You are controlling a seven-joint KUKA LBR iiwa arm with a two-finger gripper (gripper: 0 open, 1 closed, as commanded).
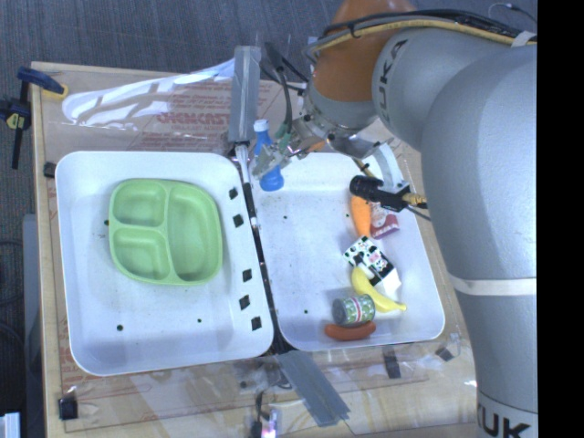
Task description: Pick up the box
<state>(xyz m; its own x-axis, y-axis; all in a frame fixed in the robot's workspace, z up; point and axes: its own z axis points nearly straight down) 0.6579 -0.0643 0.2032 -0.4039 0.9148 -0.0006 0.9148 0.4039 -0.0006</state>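
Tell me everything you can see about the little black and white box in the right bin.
The box is small, white with black cow-like patches, seemingly printed cardboard like a milk carton. It lies tilted on the floor of the right bin, toward its right side. Its lower end touches or overlaps the yellow banana; the orange carrot lies just above it. A green can sits below. The claw is up at the bin's top left corner, well apart from it.

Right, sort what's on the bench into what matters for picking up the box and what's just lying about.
For the job:
- box, black-and-white cow pattern, in the right bin
- gripper, at that bin's top-left corner, by a blue thing

Lying about:
- banana, against the box
- carrot
- can
- sausage
- green divided plate in the left bin
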